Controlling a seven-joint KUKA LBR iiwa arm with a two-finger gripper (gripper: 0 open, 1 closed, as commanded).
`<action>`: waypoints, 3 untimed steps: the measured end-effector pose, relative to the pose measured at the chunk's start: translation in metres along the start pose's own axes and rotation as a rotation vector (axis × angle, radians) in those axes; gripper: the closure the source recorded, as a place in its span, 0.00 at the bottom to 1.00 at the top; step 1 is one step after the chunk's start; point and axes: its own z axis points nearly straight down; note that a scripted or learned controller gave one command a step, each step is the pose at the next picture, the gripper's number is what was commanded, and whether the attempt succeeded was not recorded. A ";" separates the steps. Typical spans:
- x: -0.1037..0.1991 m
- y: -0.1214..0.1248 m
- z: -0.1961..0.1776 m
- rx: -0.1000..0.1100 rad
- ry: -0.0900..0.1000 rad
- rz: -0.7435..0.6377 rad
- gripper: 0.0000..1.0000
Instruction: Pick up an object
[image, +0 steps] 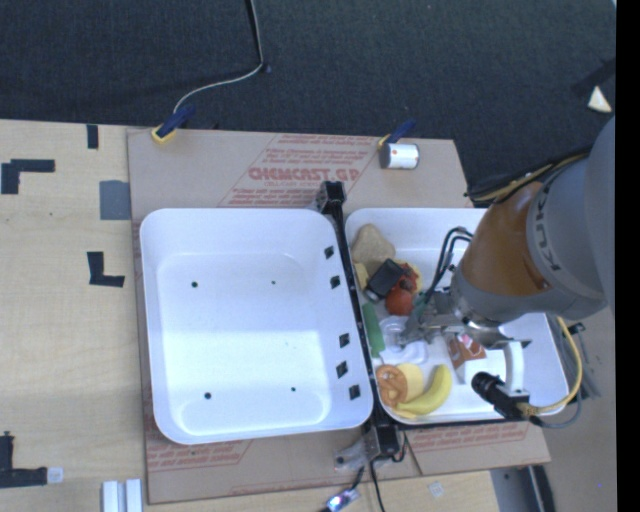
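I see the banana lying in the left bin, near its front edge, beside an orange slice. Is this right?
Not quite. The camera view shows the banana in the right bin, not the left one. The rest is right: it lies near the front edge, beside the orange slice.

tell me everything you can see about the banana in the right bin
The banana is yellow, curved and looks smooth, perhaps plastic. It lies flat near the front wall of the right bin, its ends curling up toward the middle of the bin. Its left end rests against a round orange and yellow object. The gripper is above and behind it, not touching it.
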 end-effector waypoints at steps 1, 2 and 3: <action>0.004 0.052 0.012 0.001 -0.001 -0.002 1.00; 0.001 0.059 0.011 0.004 0.004 -0.003 1.00; 0.009 0.011 0.010 0.000 0.001 0.001 1.00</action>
